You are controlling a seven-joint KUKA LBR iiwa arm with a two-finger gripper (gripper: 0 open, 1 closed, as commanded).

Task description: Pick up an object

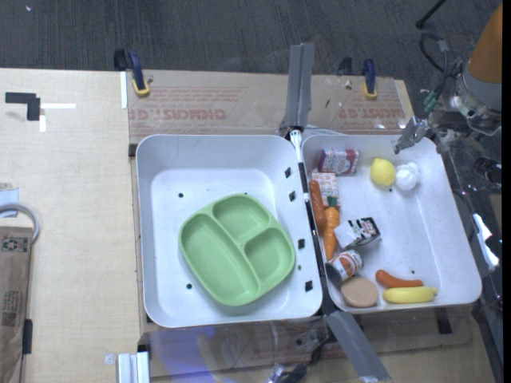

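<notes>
My claw [409,136] hangs at the top right corner of the right bin [447,230], just above the rim — nothing between its fingers, and how wide it stands I cannot tell from up here. Just beside it, inside the bin, sits a lemon [382,172] touching a white ball [406,178]. Over by the left wall lies a small red packet [338,161], and below it a carrot [330,228] running down along the divider. Near the middle rests a black-and-white carton [358,231], tilted. Down at the bottom edge — a can [345,265] on its side, a round tan cookie [359,293], a small orange sausage [397,279] and a banana [409,294] close together. The left bin [160,182] holds a green divided plate [236,249]. The counter [64,214] stretches away on the left.
</notes>
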